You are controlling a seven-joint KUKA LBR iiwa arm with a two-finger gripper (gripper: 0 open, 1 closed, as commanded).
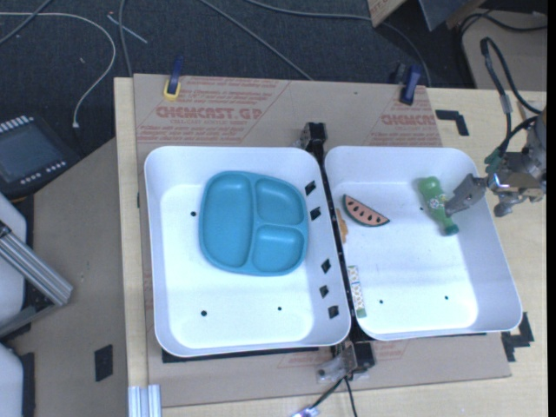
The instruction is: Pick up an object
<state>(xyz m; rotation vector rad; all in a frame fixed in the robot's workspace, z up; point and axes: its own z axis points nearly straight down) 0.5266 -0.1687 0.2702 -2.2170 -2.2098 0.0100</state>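
White left bin [174, 320] holds a blue divided plate [254, 222]; right bin [486, 302] holds a watermelon slice toy [365, 213] and a green toy [437, 203] near its far right side. Green toy looks light, rigid, maybe slick; I'd pinch across its narrow middle. Tool [465, 195] sits just beside it; can't tell its state.

Right-hand bin: green elongated object [435, 202] lying flat near the far right corner, angled toward the near right; watermelon slice [365, 211], red flesh with dark seeds, lying flat near the bin's left wall.
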